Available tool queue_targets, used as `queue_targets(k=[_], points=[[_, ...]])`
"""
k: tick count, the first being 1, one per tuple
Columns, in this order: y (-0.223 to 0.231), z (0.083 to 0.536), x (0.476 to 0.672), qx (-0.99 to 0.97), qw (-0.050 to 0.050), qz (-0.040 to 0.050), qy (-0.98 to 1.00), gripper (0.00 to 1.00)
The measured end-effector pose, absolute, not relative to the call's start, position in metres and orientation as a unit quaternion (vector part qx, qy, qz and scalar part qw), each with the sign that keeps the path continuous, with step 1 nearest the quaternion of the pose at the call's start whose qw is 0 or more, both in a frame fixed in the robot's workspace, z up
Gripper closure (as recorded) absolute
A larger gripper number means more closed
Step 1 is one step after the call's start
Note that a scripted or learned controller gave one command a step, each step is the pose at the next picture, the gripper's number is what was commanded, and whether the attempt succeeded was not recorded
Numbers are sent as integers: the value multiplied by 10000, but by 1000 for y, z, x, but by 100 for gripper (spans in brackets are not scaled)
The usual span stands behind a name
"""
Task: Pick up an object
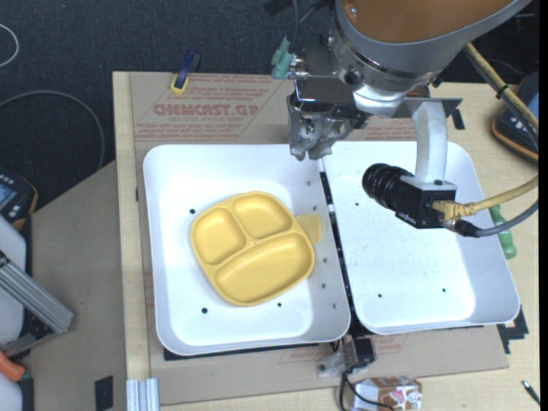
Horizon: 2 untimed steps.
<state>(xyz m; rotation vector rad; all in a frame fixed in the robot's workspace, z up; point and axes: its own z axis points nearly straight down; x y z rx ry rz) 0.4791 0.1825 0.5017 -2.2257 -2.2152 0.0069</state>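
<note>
Yellow divided plate (252,248) — three compartments, a small tab sticking out on its right side — lies flat in the left bin (163,229), roughly centred and turned a little askew. I see bare white floor all round it: a broad strip toward the far wall, a narrower one at the near wall, and the tab comes close to the ridge where the two bins meet. The right bin (428,289) has open floor across its near half, while a black cylindrical camera unit (401,193) on a white bracket hangs over its far part, with a yellow cable (497,199) trailing off to the right. My gripper (310,144) sits at the far edge of the bins, just above the seam between them, well apart from the plate. From this angle I cannot tell whether the fingers are apart or together; nothing shows between them. The arm's orange band (411,7) looms over the far side of the counter (128,144), where a blue-and-yellow clip (183,72) rests near the far left corner.
</note>
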Motion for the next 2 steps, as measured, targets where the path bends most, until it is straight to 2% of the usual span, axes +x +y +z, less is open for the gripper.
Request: queue_targets(k=[1,2], points=[[129,538,480,-7095,-20,-24,-7047,100],[121,444,479,-7081,27,47,-7061,100]])
